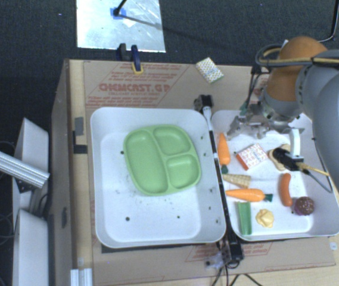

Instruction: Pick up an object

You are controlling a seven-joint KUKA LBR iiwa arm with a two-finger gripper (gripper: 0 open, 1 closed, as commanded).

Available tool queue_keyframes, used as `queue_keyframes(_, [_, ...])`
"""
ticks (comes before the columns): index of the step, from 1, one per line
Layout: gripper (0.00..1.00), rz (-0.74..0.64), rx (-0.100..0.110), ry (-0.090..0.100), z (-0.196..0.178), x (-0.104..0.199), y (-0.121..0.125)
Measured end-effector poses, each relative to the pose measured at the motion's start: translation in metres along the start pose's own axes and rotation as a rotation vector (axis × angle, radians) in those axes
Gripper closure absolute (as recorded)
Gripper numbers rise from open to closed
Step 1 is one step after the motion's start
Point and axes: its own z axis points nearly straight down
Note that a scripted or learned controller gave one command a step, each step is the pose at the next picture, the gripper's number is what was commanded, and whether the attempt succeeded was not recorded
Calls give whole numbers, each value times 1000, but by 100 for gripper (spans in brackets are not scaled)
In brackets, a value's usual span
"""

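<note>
Nothing is held. The gripper (251, 126) sits over the far end of the right bin (330, 219); can't tell if it is spread or closed.

Closest thing to it is the small box (251, 156), red and white with a speckled face. It lies flat and turned at an angle in the middle of the right bin, just below the gripper, apart from its neighbours.

Right bin count, eight loose things:
- Two carrots. The upper carrot (223, 149) is orange and lies lengthwise along the bin's left wall, beside the box. The lower carrot (246, 194) lies crosswise with its green end to the right.
- One pale cone (236, 179), ridged, between the two carrots.
- One green stick (244, 217), at the near edge below the lower carrot.
- One yellow lump (265, 218), just beside the green stick.
- One sausage (285, 189), orange-red, lying lengthwise right of the lower carrot.
- One dark red ball (304, 205), near the sausage's lower end.

Left bin (112, 231) holds one green plate (162, 159) with three compartments, nothing in them.

Two bins in all, side by side on a cardboard sheet (133, 87). One small patterned block (209, 70) lies on the cardboard beyond the right bin.
</note>
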Motion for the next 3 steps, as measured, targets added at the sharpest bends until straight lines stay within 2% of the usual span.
queue_keyframes(1, [100,-2,-3,0,-11,0,1])
queue_keyframes(2, [0,-2,-3,0,-11,0,1])
queue_keyframes(3, [0,3,-1,-2,0,-59,0])
